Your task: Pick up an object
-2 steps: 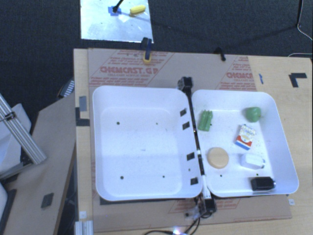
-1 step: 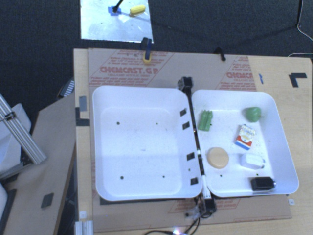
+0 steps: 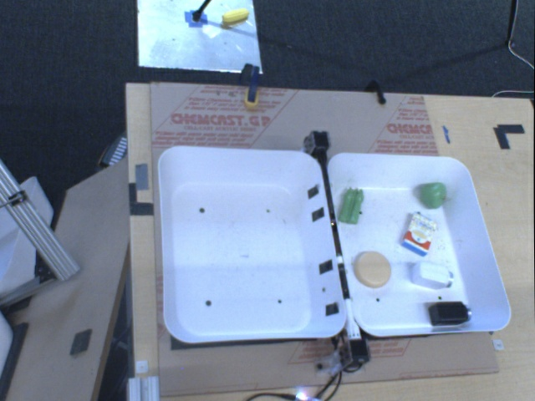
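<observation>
The right bin point(image 3: 481, 249) holds several small objects. A green ridged block point(image 3: 350, 205) lies near its left wall. A round green piece point(image 3: 432, 195) sits toward the back right. A small red, white and blue box point(image 3: 420, 232) lies in the middle. A tan round disc point(image 3: 372, 269) rests lower left, beside a white object point(image 3: 430, 275). A black block point(image 3: 449, 312) sits near the front rim.
The left bin point(image 3: 180, 224) stands beside the right one, joined by black clips along the shared wall. A shiny metal plate point(image 3: 167, 32) with a yellow object point(image 3: 235, 17) lies on the dark floor behind the bench. An aluminium frame point(image 3: 33, 232) stands at the left.
</observation>
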`<state>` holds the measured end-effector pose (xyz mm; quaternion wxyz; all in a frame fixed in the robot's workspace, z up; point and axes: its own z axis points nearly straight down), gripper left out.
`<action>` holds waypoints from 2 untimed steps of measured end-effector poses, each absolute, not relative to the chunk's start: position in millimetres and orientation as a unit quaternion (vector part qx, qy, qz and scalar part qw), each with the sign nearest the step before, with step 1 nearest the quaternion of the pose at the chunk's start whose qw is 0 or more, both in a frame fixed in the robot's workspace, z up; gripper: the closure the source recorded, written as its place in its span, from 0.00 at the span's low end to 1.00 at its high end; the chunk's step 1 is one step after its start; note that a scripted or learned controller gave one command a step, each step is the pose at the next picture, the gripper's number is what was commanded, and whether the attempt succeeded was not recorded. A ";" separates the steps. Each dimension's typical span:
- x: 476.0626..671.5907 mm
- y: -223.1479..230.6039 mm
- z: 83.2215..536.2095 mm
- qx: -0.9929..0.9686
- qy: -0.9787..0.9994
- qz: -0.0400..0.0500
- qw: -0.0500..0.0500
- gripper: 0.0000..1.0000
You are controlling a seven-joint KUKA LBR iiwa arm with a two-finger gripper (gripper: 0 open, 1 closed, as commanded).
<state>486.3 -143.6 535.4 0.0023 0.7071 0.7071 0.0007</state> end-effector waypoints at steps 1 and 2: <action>486.3 -146.4 535.4 0.707 0.707 0.001 0.002 1.00; 486.3 -150.3 535.4 0.707 0.707 0.001 0.002 1.00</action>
